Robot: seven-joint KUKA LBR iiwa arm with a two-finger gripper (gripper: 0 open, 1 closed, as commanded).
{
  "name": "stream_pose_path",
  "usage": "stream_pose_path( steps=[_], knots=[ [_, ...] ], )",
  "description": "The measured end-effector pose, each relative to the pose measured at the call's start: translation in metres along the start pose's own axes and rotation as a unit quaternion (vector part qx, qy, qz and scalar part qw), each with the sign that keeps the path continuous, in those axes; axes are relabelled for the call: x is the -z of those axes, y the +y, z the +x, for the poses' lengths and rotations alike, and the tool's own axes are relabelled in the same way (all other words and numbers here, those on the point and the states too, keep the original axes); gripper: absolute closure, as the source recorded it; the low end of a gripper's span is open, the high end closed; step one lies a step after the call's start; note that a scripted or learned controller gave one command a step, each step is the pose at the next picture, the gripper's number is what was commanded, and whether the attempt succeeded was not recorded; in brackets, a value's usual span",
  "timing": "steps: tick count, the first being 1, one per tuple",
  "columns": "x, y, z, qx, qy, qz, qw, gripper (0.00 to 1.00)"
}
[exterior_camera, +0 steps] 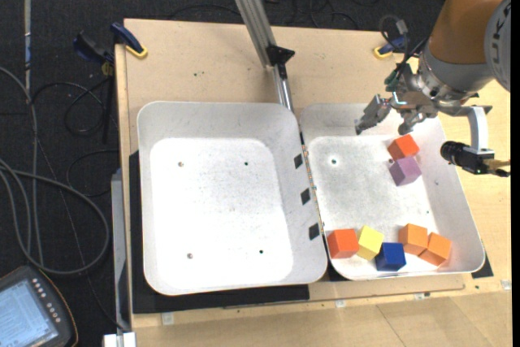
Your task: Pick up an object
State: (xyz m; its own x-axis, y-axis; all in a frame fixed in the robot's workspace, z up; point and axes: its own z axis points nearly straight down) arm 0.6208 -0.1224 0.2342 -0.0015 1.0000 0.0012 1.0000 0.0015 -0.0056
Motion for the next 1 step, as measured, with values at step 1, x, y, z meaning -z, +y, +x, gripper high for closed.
stream_pose_path(
  steps=[1],
  knots=[
    [0.0025, 0.0004, -0.0001, 0.000, 0.000, -0.002, 1.0000, 0.00]
  ],
)
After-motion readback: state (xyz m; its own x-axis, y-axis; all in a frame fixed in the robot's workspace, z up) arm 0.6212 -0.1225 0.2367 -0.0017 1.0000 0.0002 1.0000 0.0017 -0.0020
